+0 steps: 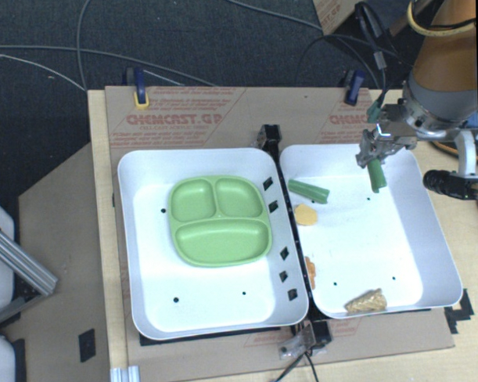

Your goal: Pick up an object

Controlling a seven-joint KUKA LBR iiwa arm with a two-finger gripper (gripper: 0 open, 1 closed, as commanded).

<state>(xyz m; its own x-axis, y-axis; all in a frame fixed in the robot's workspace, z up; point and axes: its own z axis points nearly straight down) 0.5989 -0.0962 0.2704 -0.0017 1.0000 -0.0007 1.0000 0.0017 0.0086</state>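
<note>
Gripper looks clamped on a green stick dangling over the right bin near its far edge, so I'd lift slow and straight to avoid it slipping out.

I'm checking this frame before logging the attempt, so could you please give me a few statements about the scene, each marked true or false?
1. The green divided plate lies in the left bin. True.
2. The hand grips a green stick-shaped piece above the right bin. True.
3. The right bin holds the divided plate. False: that plate is in the left bin; the right one holds small items.
4. A second green piece lies in the right bin near the divider between the bins. True.
5. The tan crumbly item sits at the far edge of the left bin. False: it lies at the near edge of the right bin.
</note>
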